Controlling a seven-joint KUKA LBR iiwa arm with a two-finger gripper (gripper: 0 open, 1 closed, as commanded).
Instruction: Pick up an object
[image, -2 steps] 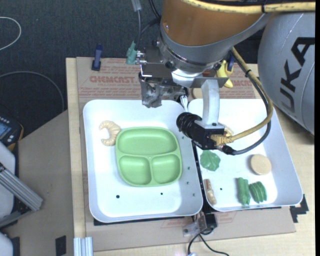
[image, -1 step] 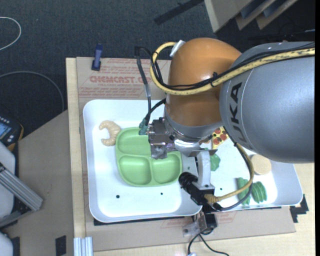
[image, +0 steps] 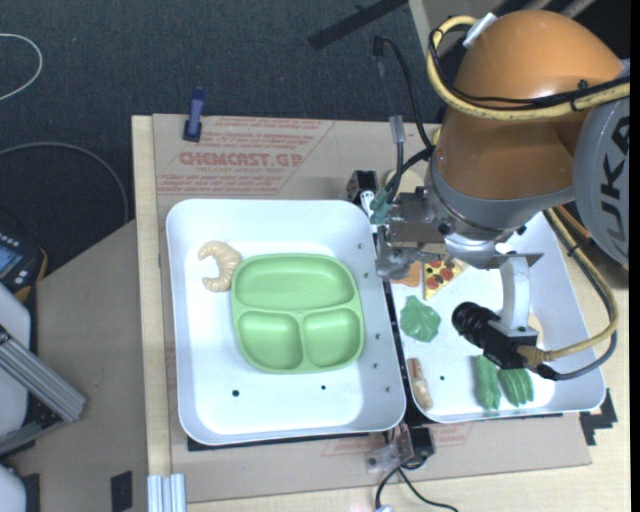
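Dark carpet surrounds the worktop (image: 150, 300) — 2 white bins. Jaws (image: 400, 255) hover beside the pizza slice (image: 437, 275), their state untellable; descending off-centre could strike the bin wall (image: 388, 300) — missing it.

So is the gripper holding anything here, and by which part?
Cannot be told: the gripper sits low over the right bin, near the pizza slice.

A pale green divided tray (image: 297, 322) and tan croissant (image: 219, 264) lie in the white left bin (image: 200, 400); darker green toys (image: 420, 320) in the white right bin (image: 570, 385).
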